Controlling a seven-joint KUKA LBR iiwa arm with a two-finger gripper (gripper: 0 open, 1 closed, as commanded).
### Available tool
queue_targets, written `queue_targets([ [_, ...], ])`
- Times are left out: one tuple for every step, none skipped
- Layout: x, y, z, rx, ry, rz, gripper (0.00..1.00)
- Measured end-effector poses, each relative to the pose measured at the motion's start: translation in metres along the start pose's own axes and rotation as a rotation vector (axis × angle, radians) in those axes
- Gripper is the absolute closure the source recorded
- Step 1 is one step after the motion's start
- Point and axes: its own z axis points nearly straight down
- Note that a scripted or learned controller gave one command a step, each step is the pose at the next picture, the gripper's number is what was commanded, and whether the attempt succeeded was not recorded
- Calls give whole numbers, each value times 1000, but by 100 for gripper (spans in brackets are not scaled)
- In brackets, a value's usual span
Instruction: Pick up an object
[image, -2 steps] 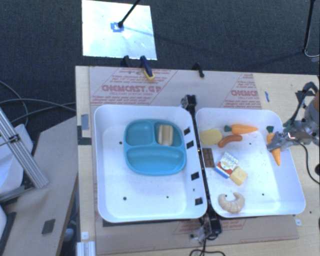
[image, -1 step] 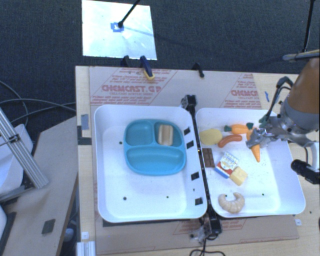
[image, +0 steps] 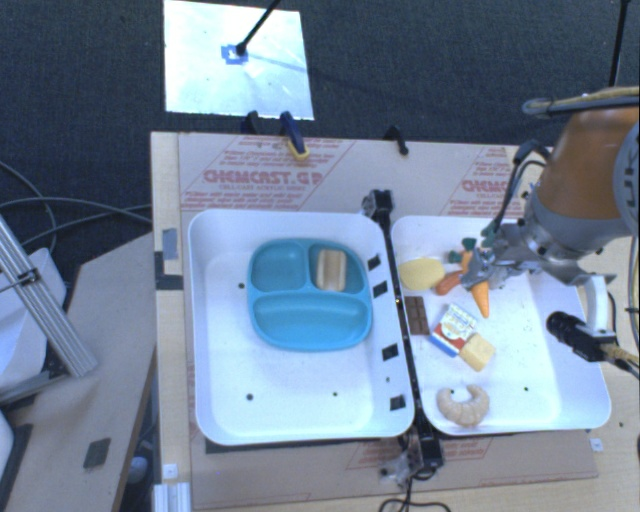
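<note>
Two carrots (image: 470, 285) by claw (image: 483, 268), cheese (image: 478, 352), croissant (image: 463, 404) nearby

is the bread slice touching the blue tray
Touching. The camera view shows the bread slice lying inside the upper right compartment of the blue tray, resting on its floor.

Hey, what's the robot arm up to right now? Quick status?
Hand low in right bin, over the carrot pieces. Grip unclear. Yellow food and small packet crowd close by.
</note>
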Motion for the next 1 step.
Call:
queue_targets([
  [54, 0, 11, 1, 0, 1, 100],
])
